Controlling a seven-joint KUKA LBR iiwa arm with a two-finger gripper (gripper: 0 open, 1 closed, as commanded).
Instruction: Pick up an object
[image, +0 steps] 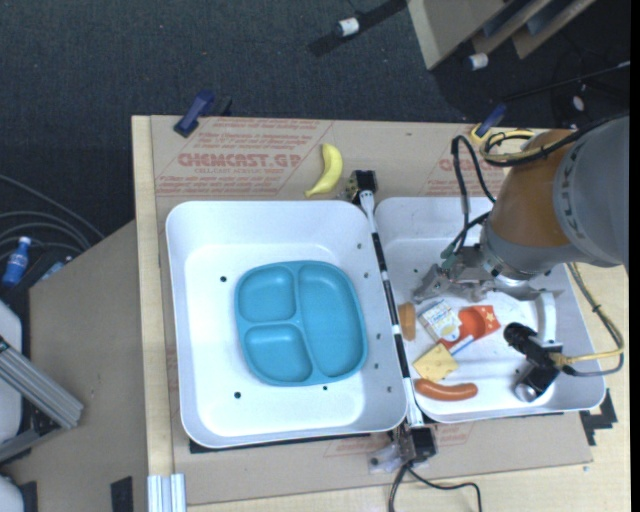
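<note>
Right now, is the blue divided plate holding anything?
Empty: the blue divided plate shows three bare compartments in the left white bin.

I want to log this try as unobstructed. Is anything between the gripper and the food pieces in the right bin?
Nothing visible. The gripper sits low in the right bin, with the bread roll, wrapped packet, cheese wedge and sausage lying just below it.

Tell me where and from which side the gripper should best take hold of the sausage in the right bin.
Probably grip the sausage at its middle, from straight above, fingers closing across its narrow width. It lies flat and lengthwise, left to right, near the right bin's front wall. The cheese wedge lies just behind it, so the room for the fingers is tight.
</note>
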